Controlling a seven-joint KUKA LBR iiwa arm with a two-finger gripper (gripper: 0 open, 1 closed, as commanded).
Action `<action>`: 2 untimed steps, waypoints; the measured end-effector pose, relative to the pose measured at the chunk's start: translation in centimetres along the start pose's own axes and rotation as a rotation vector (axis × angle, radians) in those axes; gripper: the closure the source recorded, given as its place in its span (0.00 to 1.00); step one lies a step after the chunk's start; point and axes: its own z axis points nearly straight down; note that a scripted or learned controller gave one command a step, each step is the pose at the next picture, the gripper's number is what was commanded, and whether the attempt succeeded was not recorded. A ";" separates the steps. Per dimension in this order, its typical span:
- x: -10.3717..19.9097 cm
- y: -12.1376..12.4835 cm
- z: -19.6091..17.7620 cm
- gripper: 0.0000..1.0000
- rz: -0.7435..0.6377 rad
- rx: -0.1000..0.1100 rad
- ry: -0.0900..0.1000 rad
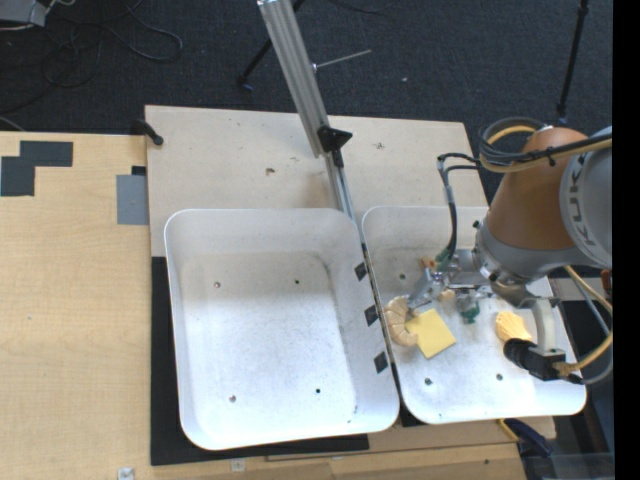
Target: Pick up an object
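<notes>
Dark floor [130, 58] strewn with cables is showing behind a pale bench [240, 158] that is carrying two shallow white bins side by side. The likeliest thing to pick is a flat yellow block [436, 335], which is lying in the right bin [480, 388] close to its left wall, turned corner-on like a diamond. It is looking roughly square, so no long axis is offering itself; either pair of opposite edges should be serving equally well. A tan ridged lump [400, 320] is sitting just left of the block, touching it or very nearly. The pincer [426, 292] is hanging just on the far side of both, with the block lying toward the near side and a touch to the right, so the coming move is probably calling for a short shift nearward and a descent. I cannot tell from this slant whether the pincer is wide or narrow, and nothing is visibly sitting in it. Further right, a small green bit [468, 314] and a yellow piece [512, 324] are resting under the arm [530, 218], which is reaching in from the right. The left bin [260, 318] is standing beside, and a slanted metal rail [298, 68] is rising beyond.
</notes>
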 end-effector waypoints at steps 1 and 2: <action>-0.4 -0.5 5.9 0.00 0.002 -0.007 -0.002; -1.0 -0.1 6.6 0.00 0.007 -0.019 -0.010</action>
